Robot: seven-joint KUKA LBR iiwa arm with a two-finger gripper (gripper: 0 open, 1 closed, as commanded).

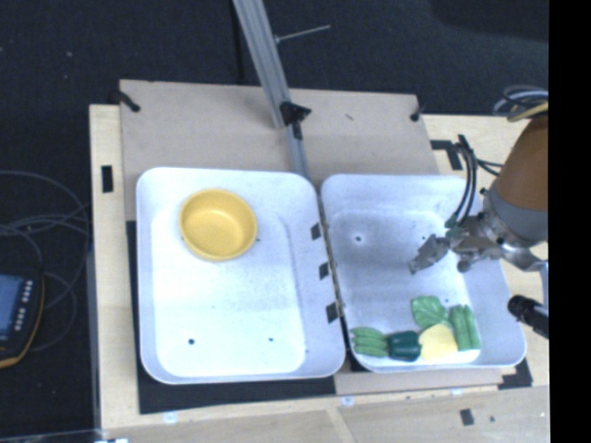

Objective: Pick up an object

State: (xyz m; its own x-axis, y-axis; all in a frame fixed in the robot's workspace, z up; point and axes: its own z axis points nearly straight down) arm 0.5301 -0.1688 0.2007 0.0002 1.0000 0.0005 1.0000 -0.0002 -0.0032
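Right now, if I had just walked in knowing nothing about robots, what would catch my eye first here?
Probably the bright yellow bowl, sitting alone in the far part of the left bin. Next, the grey and orange arm reaching in from the right, its gripper over the middle of the right bin. Then the cluster of green and yellow toy pieces huddled in that bin's near corner.

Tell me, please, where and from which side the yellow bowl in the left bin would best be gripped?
Probably the yellow bowl by its rim, from above, one finger inside and one outside. It sits upright, mouth open, alone in the left bin, and its round body looks too wide to span.
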